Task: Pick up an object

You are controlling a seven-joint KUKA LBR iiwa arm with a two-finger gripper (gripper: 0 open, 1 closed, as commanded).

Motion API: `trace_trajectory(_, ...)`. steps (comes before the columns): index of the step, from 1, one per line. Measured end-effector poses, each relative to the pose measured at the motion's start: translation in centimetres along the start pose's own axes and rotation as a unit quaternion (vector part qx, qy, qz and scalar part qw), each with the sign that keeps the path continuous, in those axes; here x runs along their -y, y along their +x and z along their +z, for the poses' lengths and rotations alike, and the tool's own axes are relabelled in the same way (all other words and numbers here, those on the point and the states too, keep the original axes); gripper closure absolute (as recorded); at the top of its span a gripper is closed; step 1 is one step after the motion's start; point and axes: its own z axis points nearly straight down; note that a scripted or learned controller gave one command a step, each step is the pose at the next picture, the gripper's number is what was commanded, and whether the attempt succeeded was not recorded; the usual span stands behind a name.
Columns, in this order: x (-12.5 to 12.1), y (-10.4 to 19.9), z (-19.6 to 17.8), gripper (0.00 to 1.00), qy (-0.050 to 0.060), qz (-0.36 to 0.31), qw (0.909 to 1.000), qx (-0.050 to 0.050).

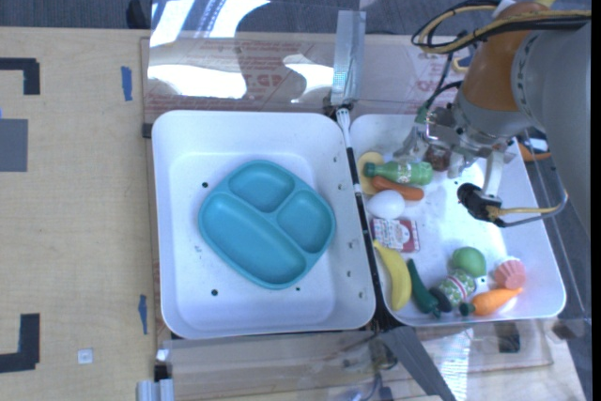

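At the left of the frame lies the bare wooden counter [75, 202]. Next comes the left bin [178, 296], holding a turquoise divided plate [268, 223] near its middle. The right bin [540, 282] carries the toy food: along its left side a small green bottle [402, 172], a white egg [386, 203], a red-and-white packet [394, 233] and a yellow banana [396, 275]; toward the lower right a green apple [469, 260] and an orange carrot [494, 300].

The gripper [439, 148] hangs over the upper part of the right bin, just right of the bottle. Whether its jaws are open or closed I cannot tell; nothing is seen between them.

The bottle looks the nearest candidate. It is probably light, rigid plastic, smooth and apt to roll, as it lies on its side. A hold across the middle of its body seems safest.
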Motion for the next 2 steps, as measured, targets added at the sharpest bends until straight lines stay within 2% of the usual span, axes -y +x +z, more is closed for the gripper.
trace_trajectory(1,-1.9,4.2,-7.4,0.00,0.013,0.115,0.9933,0.002)
trace_trajectory(2,3.7,0.4,0.3,0.00,0.019,0.081,0.9965,0.003)
